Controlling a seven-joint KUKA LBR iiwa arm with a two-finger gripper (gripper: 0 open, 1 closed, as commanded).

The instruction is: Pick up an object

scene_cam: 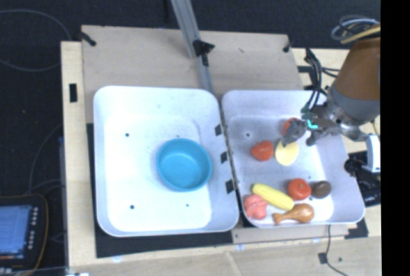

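The drumstick [295, 213] lies nearest; the pincer [301, 134], its spread unreadable, partly hides a red object [290, 125].

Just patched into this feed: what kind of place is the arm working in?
Probably a lab bench for robot grasping trials: two white bins on a board, toy food like a banana, a blue bowl, loose cables, and a handheld controller screen.

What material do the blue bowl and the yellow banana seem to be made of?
The blue bowl looks like smooth moulded plastic: its colour is even, with a soft sheen. The yellow banana is probably a plastic toy, uniformly bright and slightly glossy; the picture cannot confirm this.
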